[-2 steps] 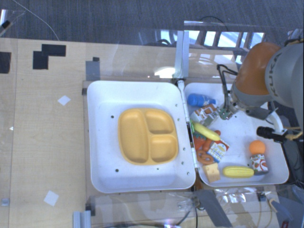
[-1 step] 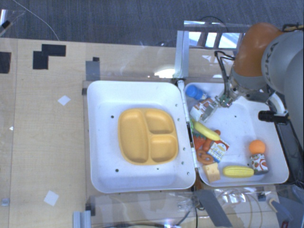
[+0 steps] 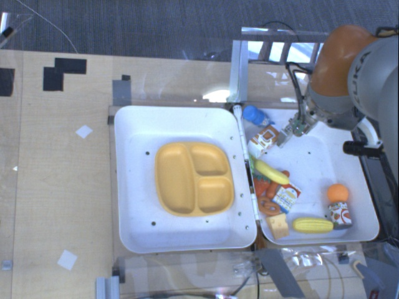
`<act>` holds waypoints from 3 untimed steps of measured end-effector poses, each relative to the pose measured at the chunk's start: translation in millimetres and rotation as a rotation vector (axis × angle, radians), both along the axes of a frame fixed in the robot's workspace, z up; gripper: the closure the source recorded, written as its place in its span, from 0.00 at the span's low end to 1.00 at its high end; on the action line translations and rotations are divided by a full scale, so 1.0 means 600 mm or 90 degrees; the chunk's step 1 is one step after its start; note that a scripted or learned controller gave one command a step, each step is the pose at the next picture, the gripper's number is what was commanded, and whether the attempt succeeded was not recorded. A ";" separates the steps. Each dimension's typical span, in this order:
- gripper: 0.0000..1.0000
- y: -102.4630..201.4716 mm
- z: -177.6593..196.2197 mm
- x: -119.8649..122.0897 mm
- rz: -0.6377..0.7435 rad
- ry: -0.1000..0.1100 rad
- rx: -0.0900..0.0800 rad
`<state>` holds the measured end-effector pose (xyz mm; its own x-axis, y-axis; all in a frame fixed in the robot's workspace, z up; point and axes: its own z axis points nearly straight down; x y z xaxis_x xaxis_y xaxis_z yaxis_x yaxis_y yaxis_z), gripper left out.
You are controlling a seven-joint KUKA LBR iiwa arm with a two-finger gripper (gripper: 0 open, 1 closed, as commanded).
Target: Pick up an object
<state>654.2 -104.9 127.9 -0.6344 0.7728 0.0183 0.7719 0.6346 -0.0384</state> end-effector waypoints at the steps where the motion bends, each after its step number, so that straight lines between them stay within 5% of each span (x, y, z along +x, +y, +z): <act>1: 0.00 0.006 0.002 0.003 0.002 -0.003 0.003; 2: 0.00 -0.025 -0.064 0.000 0.307 -0.032 0.010; 3: 0.00 0.013 -0.066 0.007 0.325 -0.026 0.012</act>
